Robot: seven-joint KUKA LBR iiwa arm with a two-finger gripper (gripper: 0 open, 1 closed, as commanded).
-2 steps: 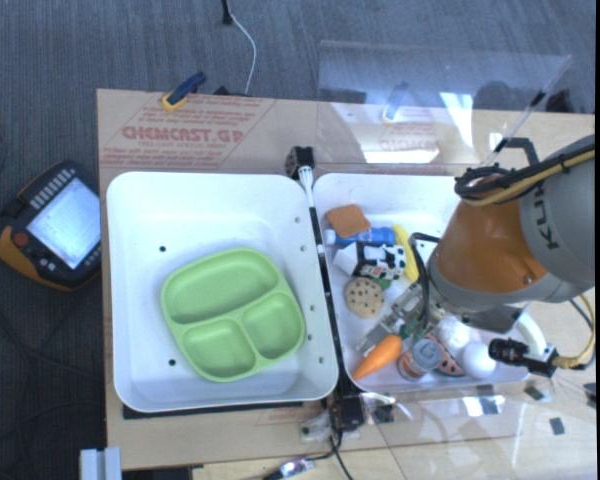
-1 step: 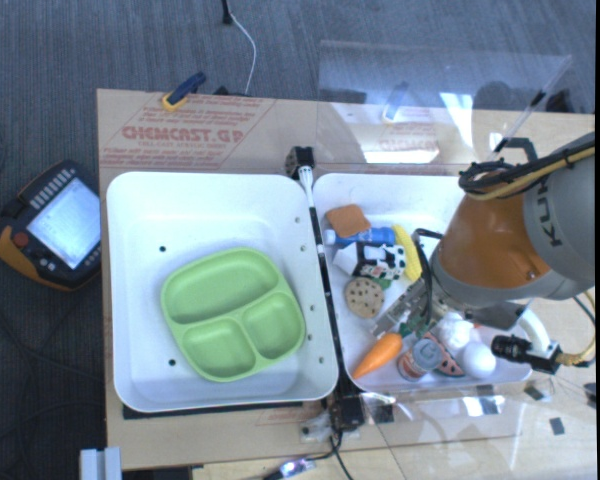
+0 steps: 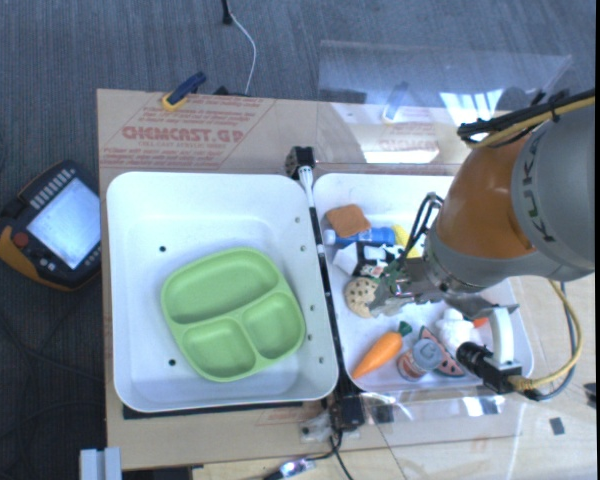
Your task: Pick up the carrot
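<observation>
The orange carrot (image 3: 377, 354) lies in the right bin (image 3: 500, 393) near its front left corner, green tip pointing right. The gripper (image 3: 391, 294) hangs over the middle of that bin, just above and behind the carrot and right beside a speckled cookie (image 3: 359, 295). Nothing can be seen held in it. The grey arm with its orange band (image 3: 485, 213) covers the bin's right half.
The left bin (image 3: 130, 268) holds a green divided plate (image 3: 233, 313). Around the gripper lie a brown bread piece (image 3: 347, 220), a blue item (image 3: 380, 236), a white item (image 3: 456, 323) and a round red-grey item (image 3: 426, 356). A teach pendant (image 3: 45, 223) sits off the bench, left.
</observation>
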